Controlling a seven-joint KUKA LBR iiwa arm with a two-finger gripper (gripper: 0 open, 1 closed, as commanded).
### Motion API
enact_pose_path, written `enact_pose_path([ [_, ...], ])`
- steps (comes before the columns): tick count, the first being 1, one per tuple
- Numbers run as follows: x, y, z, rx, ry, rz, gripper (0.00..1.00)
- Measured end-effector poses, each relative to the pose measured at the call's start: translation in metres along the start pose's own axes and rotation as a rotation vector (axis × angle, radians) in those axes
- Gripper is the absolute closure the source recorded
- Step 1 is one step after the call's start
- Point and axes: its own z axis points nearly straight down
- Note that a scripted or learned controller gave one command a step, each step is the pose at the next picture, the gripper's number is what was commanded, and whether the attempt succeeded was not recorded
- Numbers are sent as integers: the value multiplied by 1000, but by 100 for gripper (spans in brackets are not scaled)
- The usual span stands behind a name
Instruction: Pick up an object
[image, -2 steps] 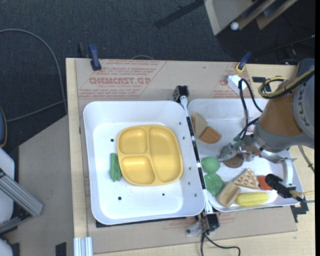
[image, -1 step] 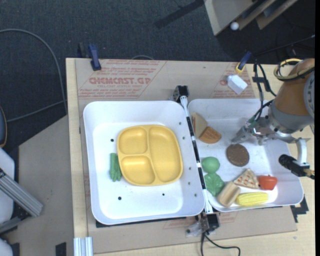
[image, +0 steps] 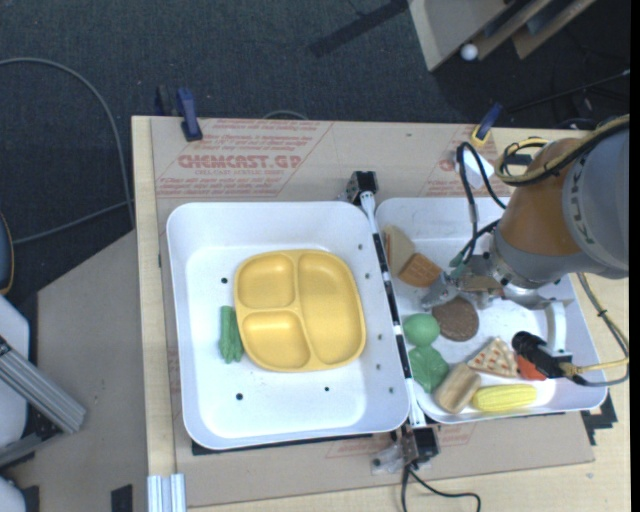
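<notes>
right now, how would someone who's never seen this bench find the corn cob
Look in the right white bin, the one crowded with toy food under the arm. Go to its near edge, at the right: the corn cob lies there on its side. It is the only yellow, bumpy piece, beside the tan bread roll and below the pizza slice.

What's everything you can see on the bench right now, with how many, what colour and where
Bins: two, white, side by side on the bench.
Divided plate: one, yellow, middle of left bin.
Green toy vegetable: one, left bin, beside the plate's left edge.
Toy bread pieces: two, tan, right bin, upper left.
Brown round patty: one, right bin, centre.
Green toy pieces: two, right bin, left side.
Pizza slice: one, tan with red, right bin.
Corn cob: one, yellow, right bin, near edge.
Arm: one, grey and orange, over the right bin.
</notes>
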Motion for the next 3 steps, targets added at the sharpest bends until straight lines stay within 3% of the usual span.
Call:
enact_pose_path([
  [3, 22, -31, 0, 0, 0, 1, 0],
])
